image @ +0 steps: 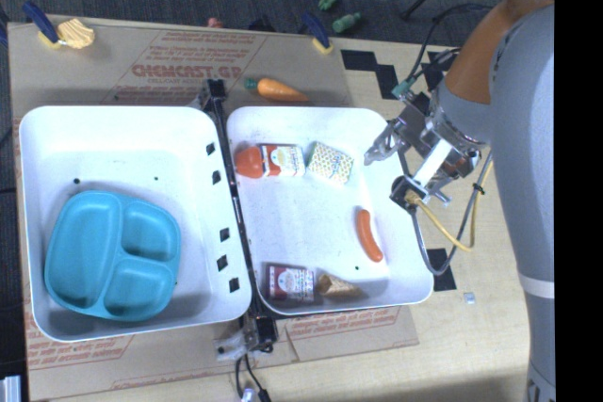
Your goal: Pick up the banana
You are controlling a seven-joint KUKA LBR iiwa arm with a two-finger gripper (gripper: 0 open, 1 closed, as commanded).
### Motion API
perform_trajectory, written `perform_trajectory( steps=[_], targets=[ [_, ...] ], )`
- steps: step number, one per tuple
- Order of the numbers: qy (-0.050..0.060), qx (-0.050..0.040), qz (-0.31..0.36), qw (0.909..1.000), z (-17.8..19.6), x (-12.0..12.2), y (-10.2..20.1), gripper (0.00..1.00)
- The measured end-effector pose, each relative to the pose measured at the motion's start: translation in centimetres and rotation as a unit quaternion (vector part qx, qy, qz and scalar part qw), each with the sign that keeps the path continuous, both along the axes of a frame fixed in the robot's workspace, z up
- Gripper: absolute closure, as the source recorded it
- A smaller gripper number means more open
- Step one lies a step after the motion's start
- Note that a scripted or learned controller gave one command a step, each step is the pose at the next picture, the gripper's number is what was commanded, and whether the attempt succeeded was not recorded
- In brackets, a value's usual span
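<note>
Just gripper (394, 169) over bin rim (403, 231)

Left bin (38, 132) holds a divided tray (111, 254) in its near part. Right bin (283, 120) holds a carton (280, 160) and a patterned packet (331, 163) side by side toward the far wall, a sausage (369, 234) near the right wall, and a flat packet (292, 282) by the near wall. A carrot (276, 89) lies on the bench behind the right bin. The gripper (396, 172) sits over the right bin's right rim.
</note>
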State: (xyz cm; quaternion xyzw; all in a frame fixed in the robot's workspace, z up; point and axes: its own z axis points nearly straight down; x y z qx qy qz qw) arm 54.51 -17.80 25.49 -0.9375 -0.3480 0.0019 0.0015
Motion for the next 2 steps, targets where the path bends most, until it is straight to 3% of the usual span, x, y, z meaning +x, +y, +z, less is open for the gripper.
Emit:
perform_trajectory(
  steps=[1, 2],
  targets=[
    [0.002, 0.0014, -0.023, 0.9997, -11.5, 4.1, 5.2, 0.0],
    [0.0, 0.0013, 0.064, 0.9979, -16.4, 1.1, 4.8, 0.0]
  ],
)
